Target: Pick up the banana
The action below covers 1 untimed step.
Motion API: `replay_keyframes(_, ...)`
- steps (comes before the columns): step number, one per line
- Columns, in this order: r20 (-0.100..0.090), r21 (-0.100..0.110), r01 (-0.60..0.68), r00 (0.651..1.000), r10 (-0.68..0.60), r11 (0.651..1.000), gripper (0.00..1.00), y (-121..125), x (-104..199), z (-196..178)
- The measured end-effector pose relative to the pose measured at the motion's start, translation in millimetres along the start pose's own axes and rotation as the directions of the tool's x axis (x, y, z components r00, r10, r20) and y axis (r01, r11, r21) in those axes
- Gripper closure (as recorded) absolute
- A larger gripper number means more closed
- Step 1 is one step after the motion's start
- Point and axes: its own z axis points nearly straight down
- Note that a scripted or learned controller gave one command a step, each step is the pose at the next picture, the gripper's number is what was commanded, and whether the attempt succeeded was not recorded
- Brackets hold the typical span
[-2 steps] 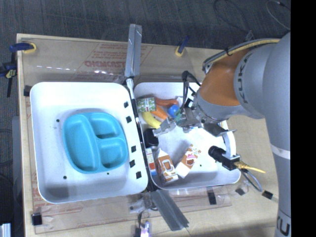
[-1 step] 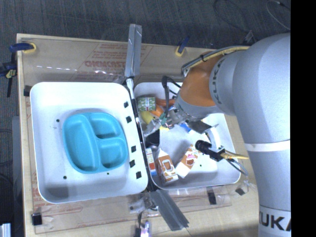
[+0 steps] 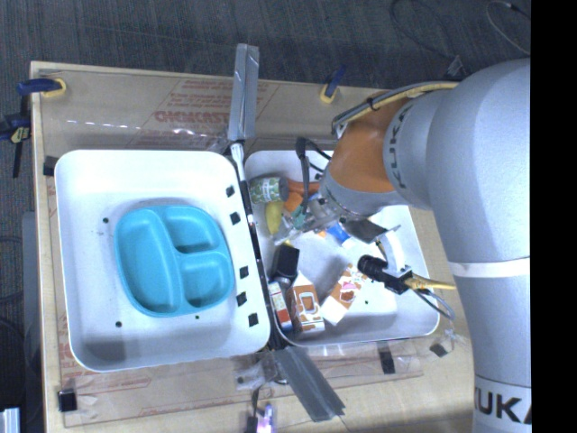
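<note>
The banana [image 3: 273, 216] shows as a small yellow piece near the left wall of the right bin [image 3: 407, 321], partly hidden among other items. My gripper [image 3: 305, 218] hangs low over the bin's upper left part, just to the right of the banana and very close to it. The grey wrist and its orange band cover the bin's upper right.
A greenish can [image 3: 264, 188] and an orange item [image 3: 296, 191] lie just above the banana. Below it are a black box [image 3: 286, 260], a blue item [image 3: 338, 234] and several small cartons [image 3: 306, 305]. The left bin [image 3: 81, 332] holds a blue divided tray [image 3: 173, 258].
</note>
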Motion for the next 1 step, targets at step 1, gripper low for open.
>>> replay_keyframes(1,0.000,0.054,-0.329,0.944,0.329,0.943,1.00,62.7,-11.5,17.5)
